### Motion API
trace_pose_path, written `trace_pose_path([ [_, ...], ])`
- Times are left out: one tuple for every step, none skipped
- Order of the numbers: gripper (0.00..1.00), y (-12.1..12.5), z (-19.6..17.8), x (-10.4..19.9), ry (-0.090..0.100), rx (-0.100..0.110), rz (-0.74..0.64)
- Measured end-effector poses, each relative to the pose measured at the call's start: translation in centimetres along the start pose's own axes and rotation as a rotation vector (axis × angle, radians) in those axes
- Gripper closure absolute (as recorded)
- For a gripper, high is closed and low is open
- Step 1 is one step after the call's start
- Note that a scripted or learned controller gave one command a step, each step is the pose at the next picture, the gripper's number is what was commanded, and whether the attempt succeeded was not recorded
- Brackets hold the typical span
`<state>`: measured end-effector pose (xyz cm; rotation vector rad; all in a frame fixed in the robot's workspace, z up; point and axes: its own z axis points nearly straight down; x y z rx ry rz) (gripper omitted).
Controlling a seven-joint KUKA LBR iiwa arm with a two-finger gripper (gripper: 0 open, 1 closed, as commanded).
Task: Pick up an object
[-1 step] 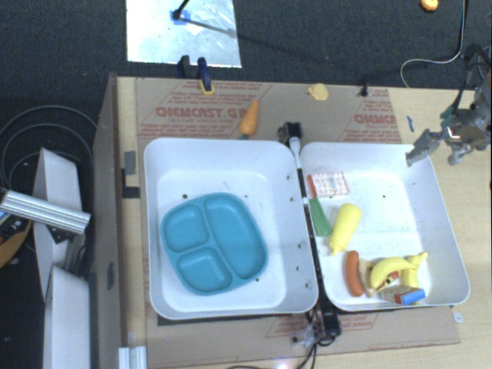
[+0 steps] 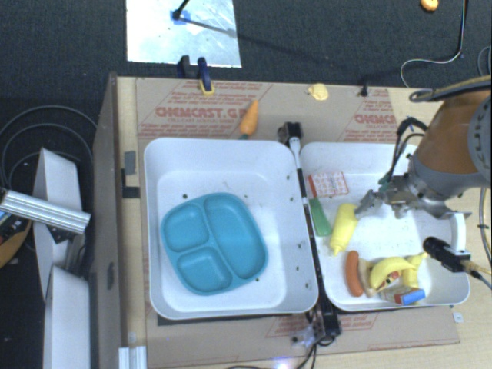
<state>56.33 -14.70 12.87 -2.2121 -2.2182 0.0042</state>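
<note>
The arm (image 2: 461,141) is a thick, rounded body, grey in its lower part with a broad orange band above the wrist. Behind the hand (image 2: 367,204), the wrist narrows into a grey metal block of angular parts with darker joints. Thin black cables loop up along the arm just behind the hand, curving against the orange band. The hand itself is small, grey and metallic, tapering away from the wrist to slim tips.

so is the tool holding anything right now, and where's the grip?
Nothing is held. The tool hovers over the right bin, its tips beside the yellow bottle, with nothing between them.
</note>
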Motion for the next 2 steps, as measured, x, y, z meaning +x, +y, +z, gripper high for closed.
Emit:
trace_pose_path([
  [0.0, -3.2, 4.2, 5.5, -0.001, -0.007, -0.005],
  [1.0, -3.1, 3.0, 5.2, -0.004, -0.012, -0.001],
])
